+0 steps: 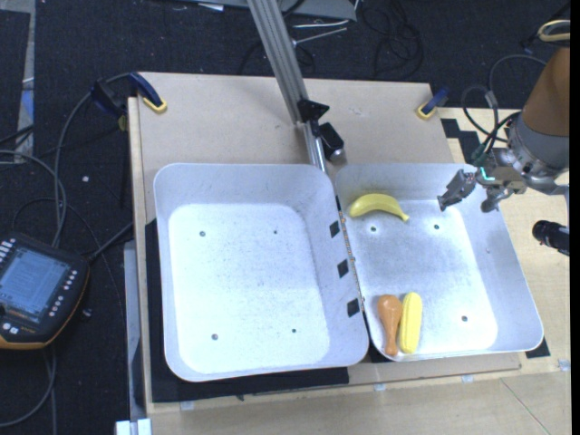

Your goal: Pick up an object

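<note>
A yellow banana [378, 207] lies near the back left of the right bin [507, 288]. At that bin's front left an orange drumstick-shaped toy [390, 321] rests against a yellow corn-like piece [410, 322]. My gripper [472, 194] hangs over the bin's back right edge, to the right of the banana and apart from it. Its two dark fingers [452, 193] are spread open, with nothing between them.
The left bin [181, 198] sits beside the right one, with black clips along the shared wall. A slanted metal pole [283, 57] rises behind the bins. Clamps hold the board's back corners. A teach pendant [32, 284] lies on the floor at left.
</note>
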Available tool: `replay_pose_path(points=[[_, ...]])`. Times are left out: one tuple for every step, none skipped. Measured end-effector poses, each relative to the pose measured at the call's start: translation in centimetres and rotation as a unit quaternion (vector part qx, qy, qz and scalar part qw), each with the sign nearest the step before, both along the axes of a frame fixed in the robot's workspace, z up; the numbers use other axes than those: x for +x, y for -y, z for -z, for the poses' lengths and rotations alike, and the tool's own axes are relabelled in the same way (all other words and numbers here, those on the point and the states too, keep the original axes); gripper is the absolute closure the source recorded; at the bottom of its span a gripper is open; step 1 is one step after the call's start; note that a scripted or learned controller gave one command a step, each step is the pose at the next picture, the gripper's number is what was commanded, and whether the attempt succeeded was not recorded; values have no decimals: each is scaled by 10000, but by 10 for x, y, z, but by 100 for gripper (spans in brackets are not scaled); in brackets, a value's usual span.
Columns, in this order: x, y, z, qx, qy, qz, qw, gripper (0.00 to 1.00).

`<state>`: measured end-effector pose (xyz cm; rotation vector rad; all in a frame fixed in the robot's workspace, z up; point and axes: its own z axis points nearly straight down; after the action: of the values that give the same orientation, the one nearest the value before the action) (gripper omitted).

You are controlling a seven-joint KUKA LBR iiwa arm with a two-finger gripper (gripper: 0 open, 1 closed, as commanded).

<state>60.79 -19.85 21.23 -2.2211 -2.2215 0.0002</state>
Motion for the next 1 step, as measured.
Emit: replay_pose_path(points=[[0, 0, 0, 0, 0, 0, 10000, 0]])
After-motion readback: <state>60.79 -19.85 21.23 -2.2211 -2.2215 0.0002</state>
